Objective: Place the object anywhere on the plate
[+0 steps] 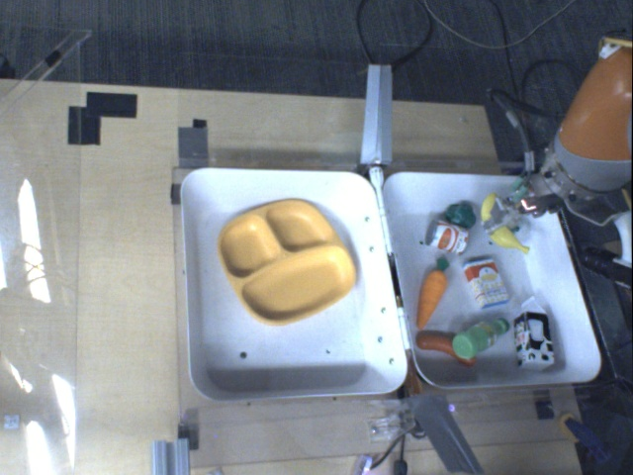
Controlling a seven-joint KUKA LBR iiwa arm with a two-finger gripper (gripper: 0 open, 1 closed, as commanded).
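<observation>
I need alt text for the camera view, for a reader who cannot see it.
A yellow three-compartment plate lies in the left white bin. The right bin holds small toy foods, including a carrot and a small carton. The arm's end effector hangs over that bin's far right corner.

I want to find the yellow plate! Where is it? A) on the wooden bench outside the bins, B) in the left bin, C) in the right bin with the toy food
B: the yellow plate lies by itself in the left bin, while the carrot and the other toy food lie in the right bin.
</observation>
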